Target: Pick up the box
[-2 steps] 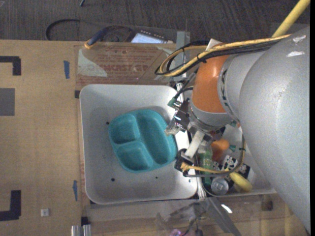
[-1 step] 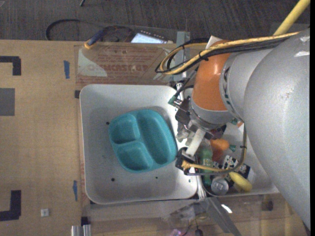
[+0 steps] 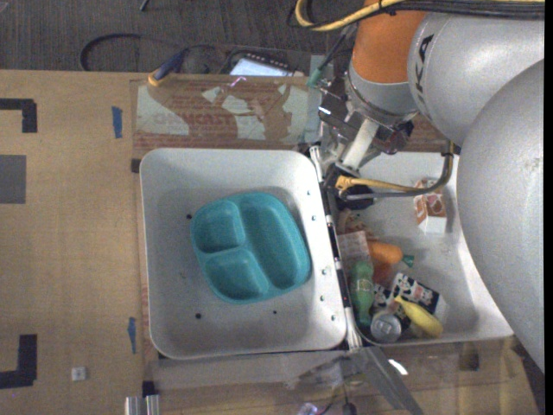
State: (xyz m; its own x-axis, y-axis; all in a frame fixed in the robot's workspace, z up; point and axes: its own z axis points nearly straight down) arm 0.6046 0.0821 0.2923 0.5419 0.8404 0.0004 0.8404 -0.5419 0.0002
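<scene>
Grey robot arm point(image 3: 484, 102) is filling the frame's right, its end effector point(image 3: 356, 158) hanging at center; grip state unclear. Small white-and-orange cardboard box point(image 3: 431, 207) is lying right of it in the right white bin point(image 3: 467, 318).

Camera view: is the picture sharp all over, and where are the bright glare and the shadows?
In the camera view, the arm looms close, large and soft-edged; glare whitens its grey shell. The teal tray in the left bin is fairly crisp and casts a faint shadow. The small items in the right bin look blurry, and the arm hides part of it.
</scene>
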